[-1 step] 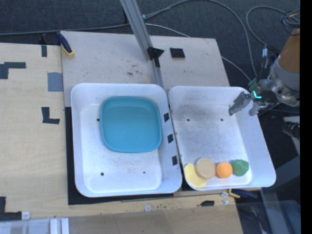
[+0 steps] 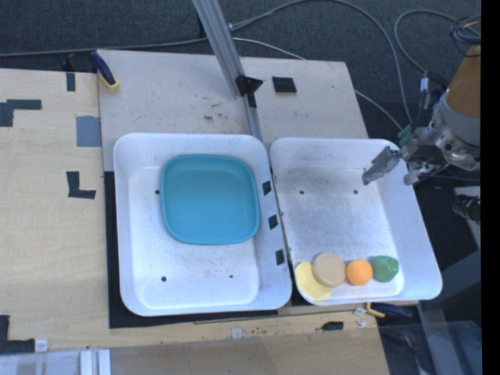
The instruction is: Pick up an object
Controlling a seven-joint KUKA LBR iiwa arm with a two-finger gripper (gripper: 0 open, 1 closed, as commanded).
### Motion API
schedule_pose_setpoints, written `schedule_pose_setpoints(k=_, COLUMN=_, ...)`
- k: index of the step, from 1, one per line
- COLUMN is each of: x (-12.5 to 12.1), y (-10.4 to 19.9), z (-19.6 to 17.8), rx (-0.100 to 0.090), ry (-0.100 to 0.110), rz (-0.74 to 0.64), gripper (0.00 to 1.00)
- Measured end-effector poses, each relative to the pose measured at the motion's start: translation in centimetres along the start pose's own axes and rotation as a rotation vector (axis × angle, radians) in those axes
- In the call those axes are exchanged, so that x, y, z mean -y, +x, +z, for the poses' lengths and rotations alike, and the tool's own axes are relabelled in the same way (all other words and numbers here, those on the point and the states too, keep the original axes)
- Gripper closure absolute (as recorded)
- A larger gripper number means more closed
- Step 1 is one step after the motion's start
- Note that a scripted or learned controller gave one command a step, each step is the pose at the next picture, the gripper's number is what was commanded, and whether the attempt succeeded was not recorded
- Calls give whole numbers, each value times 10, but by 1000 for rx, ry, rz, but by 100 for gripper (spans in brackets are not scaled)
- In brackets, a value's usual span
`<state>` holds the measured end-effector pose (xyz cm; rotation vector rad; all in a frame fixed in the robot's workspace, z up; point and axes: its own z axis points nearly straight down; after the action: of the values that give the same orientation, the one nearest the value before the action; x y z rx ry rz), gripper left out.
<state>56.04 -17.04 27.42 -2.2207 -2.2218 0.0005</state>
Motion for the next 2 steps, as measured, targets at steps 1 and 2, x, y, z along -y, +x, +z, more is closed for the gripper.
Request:
schedule_pose_setpoints(k=1, x=4, y=6, z=60, rx=-1, ry=5, rz=0, gripper=0)
schedule_pose_setpoints(k=2, x=9, y=17, z=114, rx=-1, ry=5, rz=-1, gripper=0)
